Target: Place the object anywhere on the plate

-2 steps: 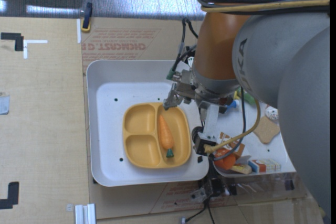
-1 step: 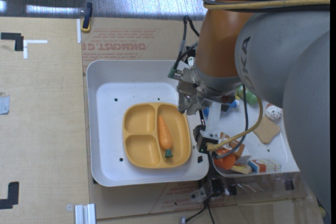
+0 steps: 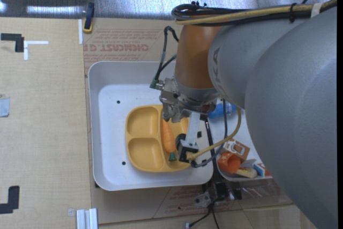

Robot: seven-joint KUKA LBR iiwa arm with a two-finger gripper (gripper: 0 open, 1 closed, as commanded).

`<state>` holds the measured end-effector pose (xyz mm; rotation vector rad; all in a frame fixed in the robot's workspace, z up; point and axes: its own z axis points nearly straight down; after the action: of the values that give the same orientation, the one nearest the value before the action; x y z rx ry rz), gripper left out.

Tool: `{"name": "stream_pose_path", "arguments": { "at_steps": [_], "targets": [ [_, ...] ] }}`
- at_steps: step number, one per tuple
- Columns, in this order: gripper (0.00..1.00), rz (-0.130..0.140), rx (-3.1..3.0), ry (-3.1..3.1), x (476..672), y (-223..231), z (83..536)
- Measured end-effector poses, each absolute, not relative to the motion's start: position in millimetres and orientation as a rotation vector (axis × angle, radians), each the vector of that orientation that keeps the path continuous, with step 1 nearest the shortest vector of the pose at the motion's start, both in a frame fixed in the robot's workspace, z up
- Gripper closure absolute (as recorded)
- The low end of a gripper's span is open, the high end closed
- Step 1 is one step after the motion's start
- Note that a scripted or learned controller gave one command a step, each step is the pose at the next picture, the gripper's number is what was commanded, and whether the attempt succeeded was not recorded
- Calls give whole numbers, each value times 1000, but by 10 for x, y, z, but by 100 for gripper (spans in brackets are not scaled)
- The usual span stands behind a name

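Begin at the white bin (image 3: 104,131), where the yellow divided plate (image 3: 142,139) sits mid-floor. The carrot (image 3: 168,139) lies on the plate's right-hand section. Its long axis runs alongside the plate's divider, with the green tip toward the plate's lower rim. The gripper (image 3: 176,111) hangs directly over the carrot's opposite end, by the plate's upper right rim. You cannot tell whether it is open or closed. An orange cup (image 3: 230,162) lies right of the plate.

Pale bench (image 3: 43,142) with cardboard (image 3: 123,46), white bin (image 3: 105,115)
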<state>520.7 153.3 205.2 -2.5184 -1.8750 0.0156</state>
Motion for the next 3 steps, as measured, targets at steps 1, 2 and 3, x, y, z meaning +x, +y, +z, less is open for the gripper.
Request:
{"name": "stream_pose_path", "arguments": {
  "at_steps": [1, 2, 3],
  "targets": [
    [100, 10, -2583, -1790, 5447, 2066, 2195],
    [100, 12, -2430, -1990, 5390, 1381, 2499],
    [0, 11, -2430, -1991, 5389, 1384, 2498]
  ]
}}
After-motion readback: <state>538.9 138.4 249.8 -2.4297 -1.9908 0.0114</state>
